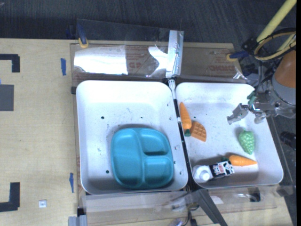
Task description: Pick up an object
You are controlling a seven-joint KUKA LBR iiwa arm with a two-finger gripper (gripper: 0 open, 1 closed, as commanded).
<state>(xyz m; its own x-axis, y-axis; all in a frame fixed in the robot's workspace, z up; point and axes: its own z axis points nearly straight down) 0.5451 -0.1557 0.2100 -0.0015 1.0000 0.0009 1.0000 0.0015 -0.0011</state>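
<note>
We observe two shallow white bins side by side on the desk (pixel 33 126). The left bin (pixel 89 102) contains a teal compartment tray (pixel 141 158), lying flat toward the 6 o'clock side of that bin. The right bin (pixel 211 93) contains five objects. A carrot (pixel 186 117) lies along the 9 o'clock wall, just beside an orange waffle piece (pixel 199 131); the two appear to touch. A green bumpy object (pixel 247 141) lies toward the 3 o'clock side. At 6 o'clock from it, an orange carrot-shaped item (pixel 242 161) lies roughly level, near the bin's 5 o'clock corner. A small bottle with a white cap and a black label (pixel 214 170) lies on its side along the 6 o'clock wall, its cap pointing toward 8 o'clock.

The claw (pixel 247 112) sits over the right bin at its 3 o'clock side, at 12 o'clock from the green bumpy object and apart from it. We see its two fingers spread apart, with nothing between them. The grey arm (pixel 282 95) enters from 3 o'clock, with its orange band (pixel 288 72) above the wrist.
</note>
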